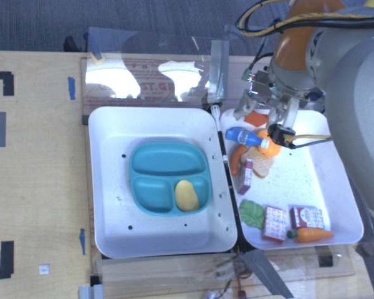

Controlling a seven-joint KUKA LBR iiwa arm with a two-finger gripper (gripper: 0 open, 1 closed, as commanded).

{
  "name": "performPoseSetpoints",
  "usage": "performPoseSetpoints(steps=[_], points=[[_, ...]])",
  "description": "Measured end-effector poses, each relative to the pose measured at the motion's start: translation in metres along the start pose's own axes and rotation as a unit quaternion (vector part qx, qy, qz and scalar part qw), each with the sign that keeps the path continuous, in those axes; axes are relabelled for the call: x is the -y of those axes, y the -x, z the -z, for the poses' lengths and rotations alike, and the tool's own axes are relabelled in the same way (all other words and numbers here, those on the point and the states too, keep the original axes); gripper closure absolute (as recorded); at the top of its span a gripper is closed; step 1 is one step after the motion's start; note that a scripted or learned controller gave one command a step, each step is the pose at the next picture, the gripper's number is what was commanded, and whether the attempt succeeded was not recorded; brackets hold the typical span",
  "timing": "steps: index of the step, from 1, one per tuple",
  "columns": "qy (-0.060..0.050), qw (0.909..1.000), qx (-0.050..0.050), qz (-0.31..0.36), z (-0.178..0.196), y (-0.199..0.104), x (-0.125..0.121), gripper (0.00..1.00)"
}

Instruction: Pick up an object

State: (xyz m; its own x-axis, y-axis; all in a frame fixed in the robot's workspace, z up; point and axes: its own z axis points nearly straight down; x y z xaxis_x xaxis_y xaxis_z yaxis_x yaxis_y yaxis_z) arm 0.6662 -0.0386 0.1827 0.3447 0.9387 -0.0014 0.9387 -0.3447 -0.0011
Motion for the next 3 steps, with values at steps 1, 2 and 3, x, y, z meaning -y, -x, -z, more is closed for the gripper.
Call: performPoseSetpoints(steps=[1,2,3], points=[[0.001,1.0000,-0.001,0.004,0.044,0.047,0.063,1.00],[-0.002,0.9996,0.000,0.030,0.025,0.049,0.076,1.00],[-0.001,0.9923,-0.001,0.124,0.001,-0.001,0.070,1.00]])
